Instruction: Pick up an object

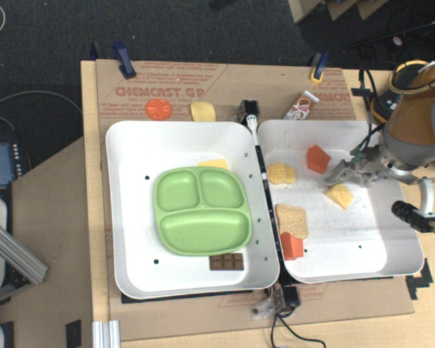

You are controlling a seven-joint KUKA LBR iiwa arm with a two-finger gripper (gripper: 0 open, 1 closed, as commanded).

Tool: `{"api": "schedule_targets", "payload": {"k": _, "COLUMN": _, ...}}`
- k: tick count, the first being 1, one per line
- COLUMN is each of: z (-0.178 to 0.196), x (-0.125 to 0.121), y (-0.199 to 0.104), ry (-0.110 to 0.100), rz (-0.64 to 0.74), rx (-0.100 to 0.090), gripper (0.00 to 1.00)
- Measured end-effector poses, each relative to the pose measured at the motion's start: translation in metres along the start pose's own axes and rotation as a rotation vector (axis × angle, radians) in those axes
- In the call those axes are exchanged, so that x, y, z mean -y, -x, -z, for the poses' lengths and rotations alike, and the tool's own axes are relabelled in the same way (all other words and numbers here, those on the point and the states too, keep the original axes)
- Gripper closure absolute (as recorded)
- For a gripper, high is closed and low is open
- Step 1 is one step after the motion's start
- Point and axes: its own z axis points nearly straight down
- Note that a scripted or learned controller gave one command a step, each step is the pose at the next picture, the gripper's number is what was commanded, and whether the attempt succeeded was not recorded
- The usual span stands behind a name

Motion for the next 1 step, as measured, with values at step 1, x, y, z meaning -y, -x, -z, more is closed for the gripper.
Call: {"api": "schedule_targets", "payload": {"k": 1, "z": 0.0004, "x": -0.0805, "y": -0.0874, "ry": 0.004, "rz": 0.013, "rx": -0.008, "gripper": 0.0}}
